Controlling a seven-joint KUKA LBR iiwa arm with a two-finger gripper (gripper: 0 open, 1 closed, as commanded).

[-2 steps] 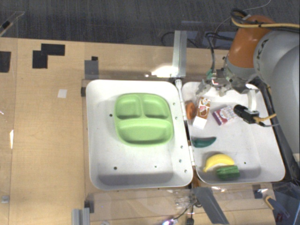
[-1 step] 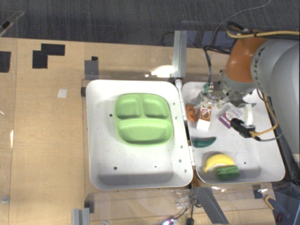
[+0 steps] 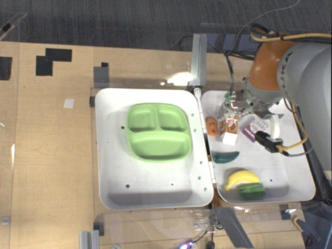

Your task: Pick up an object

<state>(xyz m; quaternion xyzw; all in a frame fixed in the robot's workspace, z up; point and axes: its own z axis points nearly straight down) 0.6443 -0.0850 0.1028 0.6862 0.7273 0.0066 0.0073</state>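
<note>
A robotics lab or test cell. A wooden bench (image 3: 46,154) carries two white bins (image 3: 109,191) fixed in metal brackets (image 3: 199,56), with black tape marks (image 3: 52,60) near its far left corner. Loose cables (image 3: 270,14) trail over grey carpet (image 3: 129,14) beyond the bench's far edge.

Grey arm (image 3: 306,71), orange band (image 3: 265,66), yellow and black cables

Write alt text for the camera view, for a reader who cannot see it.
A grey robot arm reaches from the right over the right bin, its gripper low among small items at the far end. A yellow banana and green objects lie nearer. The left bin holds a green divided tray.
</note>
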